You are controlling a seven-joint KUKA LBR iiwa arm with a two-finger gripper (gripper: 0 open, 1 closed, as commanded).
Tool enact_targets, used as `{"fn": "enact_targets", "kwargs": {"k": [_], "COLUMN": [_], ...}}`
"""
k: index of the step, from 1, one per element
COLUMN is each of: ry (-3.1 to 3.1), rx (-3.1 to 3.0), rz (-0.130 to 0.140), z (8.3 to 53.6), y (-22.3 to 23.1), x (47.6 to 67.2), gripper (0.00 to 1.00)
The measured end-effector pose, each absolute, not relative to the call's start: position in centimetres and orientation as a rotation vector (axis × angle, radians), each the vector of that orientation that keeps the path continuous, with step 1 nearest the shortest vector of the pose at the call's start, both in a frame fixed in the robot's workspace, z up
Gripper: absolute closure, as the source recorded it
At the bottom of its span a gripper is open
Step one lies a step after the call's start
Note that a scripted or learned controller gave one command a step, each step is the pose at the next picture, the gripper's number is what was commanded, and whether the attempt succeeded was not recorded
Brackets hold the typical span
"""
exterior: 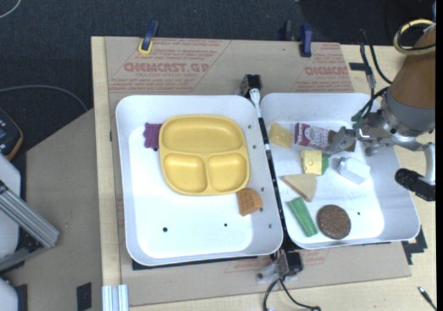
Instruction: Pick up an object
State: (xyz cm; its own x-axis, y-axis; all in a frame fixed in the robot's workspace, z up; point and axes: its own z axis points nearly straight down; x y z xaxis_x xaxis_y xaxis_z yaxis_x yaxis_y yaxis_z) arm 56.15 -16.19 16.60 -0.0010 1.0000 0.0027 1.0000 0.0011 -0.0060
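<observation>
Objects for the pick all sit in the right bin, where the hand is working – low over the bin's upper middle. Can't tell whether it's released or clenched from this angle, and nothing visibly sits in it.

Nearest candidates relative to the hand:
- red-and-white packet just beside it on the far side from the arm, looks to be touching
- white block just below, toward the bin's front
- yellow cube a bit further out, next to the tan wedge

My call – go for the white block or yellow cube: compact, blocky faces. The packet lies flat and probably slips. Centre over one item, keep clear of neighbours so only that item is closed on, lift straight up.

Green stick and brown disc are well apart – skip.
</observation>
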Motion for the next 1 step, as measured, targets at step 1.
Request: {"fn": "enact_targets", "kwargs": {"k": [1], "ry": [-2.218], "rx": [-2.218], "rz": [0.004], "z": [12.08], "y": [-16.66], "x": [56.56], "gripper": [0.00]}}
